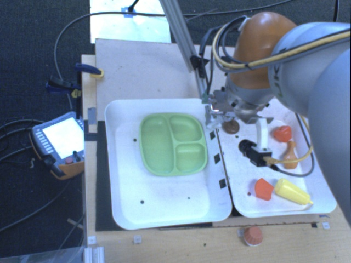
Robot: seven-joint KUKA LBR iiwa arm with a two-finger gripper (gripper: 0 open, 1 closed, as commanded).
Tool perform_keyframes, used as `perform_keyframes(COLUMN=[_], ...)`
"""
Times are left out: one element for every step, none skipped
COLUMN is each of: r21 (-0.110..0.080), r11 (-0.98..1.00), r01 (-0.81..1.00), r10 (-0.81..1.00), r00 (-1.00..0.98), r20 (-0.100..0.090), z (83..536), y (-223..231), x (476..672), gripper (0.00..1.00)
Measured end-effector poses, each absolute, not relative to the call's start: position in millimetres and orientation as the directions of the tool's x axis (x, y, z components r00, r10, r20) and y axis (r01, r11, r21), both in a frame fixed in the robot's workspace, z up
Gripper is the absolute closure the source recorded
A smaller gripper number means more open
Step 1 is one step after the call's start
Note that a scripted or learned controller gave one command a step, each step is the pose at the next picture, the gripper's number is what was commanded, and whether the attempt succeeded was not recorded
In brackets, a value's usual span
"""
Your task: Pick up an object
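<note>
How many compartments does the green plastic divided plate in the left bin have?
3. The green plastic divided plate has one long compartment along its left side, one at upper right and one at lower right. All are in plain sight, so none seems hidden.

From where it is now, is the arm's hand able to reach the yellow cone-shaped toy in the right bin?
Probably yes. The yellow cone-shaped toy lies uncovered near the front of the right bin, with just a small orange block beside it. The hand hovers above the same bin.
</note>
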State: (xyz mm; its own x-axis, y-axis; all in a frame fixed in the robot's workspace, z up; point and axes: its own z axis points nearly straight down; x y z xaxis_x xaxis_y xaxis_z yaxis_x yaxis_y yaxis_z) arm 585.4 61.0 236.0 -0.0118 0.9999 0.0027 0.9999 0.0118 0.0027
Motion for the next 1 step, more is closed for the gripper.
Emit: perform_keyframes(r21=[0.004], r11=[0.01], r01=[1.0], r10=[1.0], r00=[-0.01], r20=[0.003], z=[239.5], y=[105.9], x=[606.3], gripper=[1.0])
